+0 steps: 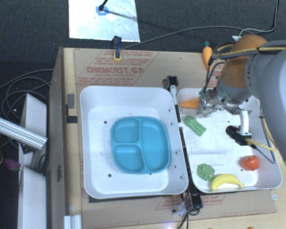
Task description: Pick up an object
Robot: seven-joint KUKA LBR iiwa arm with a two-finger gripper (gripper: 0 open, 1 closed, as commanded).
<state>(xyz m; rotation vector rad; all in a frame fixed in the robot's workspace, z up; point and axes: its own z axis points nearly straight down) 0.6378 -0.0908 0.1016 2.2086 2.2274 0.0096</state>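
My gripper (204, 107) is down in the right bin (271, 175), near its far left corner, right beside an orange carrot-like piece (189, 103). A light green block (194, 126) lies just below it. Nearer the front lie a dark green bumpy piece (205, 171), a yellow banana (227, 181) and a red tomato-like piece (250, 162). Whether anything sits in the gripper is hidden by the wrist.
The left bin (93, 142) holds a blue divided plate (139, 144). A black clip divider (171, 83) joins the two bins. The grey arm with its orange band (238, 61) covers the far right. A black cable fitting (238, 135) hangs over the right bin.
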